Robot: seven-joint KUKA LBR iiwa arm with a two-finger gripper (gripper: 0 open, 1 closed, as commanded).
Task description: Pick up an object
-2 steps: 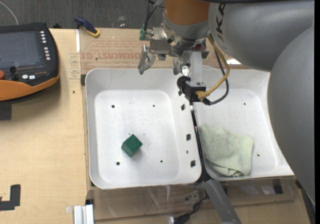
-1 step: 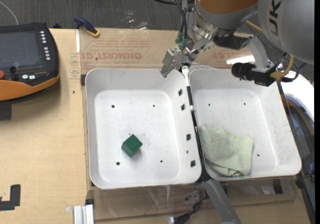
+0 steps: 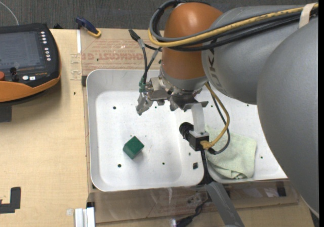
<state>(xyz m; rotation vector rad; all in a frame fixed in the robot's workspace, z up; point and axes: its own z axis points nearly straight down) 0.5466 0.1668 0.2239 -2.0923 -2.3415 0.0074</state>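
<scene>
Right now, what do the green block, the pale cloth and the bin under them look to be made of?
The green block looks like rigid painted wood or plastic: flat matte faces, crisp edges. The pale cloth looks like soft terry or microfibre: crumpled folds, fuzzy yellowish surface. The white bin looks like smooth moulded plastic, possibly coated metal: rounded corners, faint sheen, small dark specks.

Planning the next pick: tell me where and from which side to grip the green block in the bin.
Grip the green block across two opposite flat side faces, coming straight down from above. It sits alone on the bin floor, well clear of the walls, so both fingers should fit. It lies turned at an angle to the bin's edges, so the wrist probably must rotate to square the fingers to its faces.
</scene>
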